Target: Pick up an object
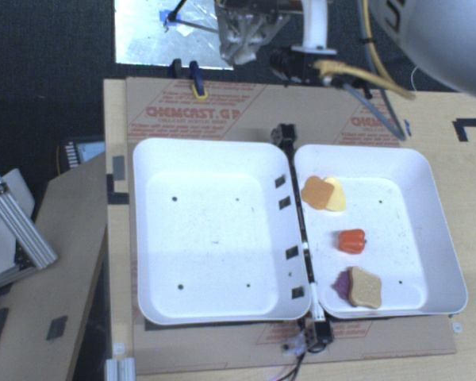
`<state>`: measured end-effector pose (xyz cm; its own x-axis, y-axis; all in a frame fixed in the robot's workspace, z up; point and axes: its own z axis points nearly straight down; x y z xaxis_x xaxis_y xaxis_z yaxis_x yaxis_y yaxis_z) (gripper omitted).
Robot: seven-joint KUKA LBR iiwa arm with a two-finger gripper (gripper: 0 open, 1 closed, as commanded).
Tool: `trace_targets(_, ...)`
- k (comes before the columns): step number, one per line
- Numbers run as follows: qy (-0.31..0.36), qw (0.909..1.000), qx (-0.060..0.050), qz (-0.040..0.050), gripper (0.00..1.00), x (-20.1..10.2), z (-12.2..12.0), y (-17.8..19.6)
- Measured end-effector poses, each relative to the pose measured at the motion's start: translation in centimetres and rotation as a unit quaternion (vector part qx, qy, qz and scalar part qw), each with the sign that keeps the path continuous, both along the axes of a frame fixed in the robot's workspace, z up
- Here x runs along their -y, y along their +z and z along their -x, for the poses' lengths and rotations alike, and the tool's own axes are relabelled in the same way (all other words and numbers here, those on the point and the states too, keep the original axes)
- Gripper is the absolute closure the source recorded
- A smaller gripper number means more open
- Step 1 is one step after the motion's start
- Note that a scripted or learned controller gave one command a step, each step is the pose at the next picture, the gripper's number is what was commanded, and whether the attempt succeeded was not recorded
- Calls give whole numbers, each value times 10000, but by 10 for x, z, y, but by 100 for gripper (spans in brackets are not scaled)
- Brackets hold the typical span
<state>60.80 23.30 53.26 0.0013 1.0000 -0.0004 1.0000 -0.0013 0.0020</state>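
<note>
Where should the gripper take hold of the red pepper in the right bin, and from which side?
Probably straight down from above, closing across the middle of the red pepper. It lies alone on the bin floor, apart from the bread and orange piece, so there is room for fingers on both sides.

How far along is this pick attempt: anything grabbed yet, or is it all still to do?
Nothing looks picked yet. The red pepper, the orange piece overlapping the yellow piece, and the tan bread slice on a purple item all lie in the right bin. The gripper hangs high beyond the bins. Descending, grasping and lifting all remain.
</note>
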Motion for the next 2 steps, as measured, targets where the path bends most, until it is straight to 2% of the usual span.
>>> trace_targets(1,36,10000,1,-15,100,-2,64,4)
trace_targets(2,5,10000,2,-9,100,42,116,4)
